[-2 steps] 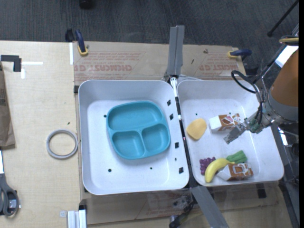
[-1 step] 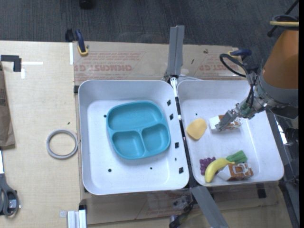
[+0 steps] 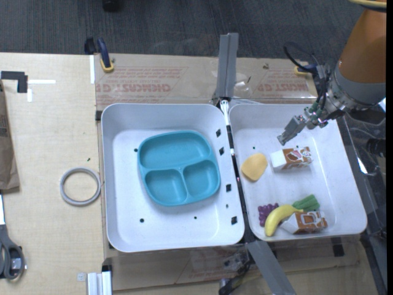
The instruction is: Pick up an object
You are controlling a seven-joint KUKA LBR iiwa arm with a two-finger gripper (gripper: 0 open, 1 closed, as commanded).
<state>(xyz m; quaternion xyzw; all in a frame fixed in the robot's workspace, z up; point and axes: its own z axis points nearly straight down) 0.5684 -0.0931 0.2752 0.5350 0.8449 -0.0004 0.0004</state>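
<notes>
My gripper (image 3: 287, 134) hangs over the upper part of the right bin (image 3: 344, 183), reaching in from the right. Just below it a small white and red carton (image 3: 291, 158) lies on the bin floor, with a yellow chip-shaped piece (image 3: 254, 166) to its left. Near the bin's front edge sit a yellow banana (image 3: 277, 219), purple grapes (image 3: 266, 211), a green vegetable (image 3: 306, 202) and a second orange and white carton (image 3: 309, 222). Nothing shows between the gripper's fingers.
The left bin (image 3: 116, 183) holds a blue divided plate (image 3: 178, 168). A grey ring (image 3: 80, 185) lies on the bench left of the bins, with scissors (image 3: 9, 257) at the far left edge. A grey divider post (image 3: 227, 66) stands behind the bins.
</notes>
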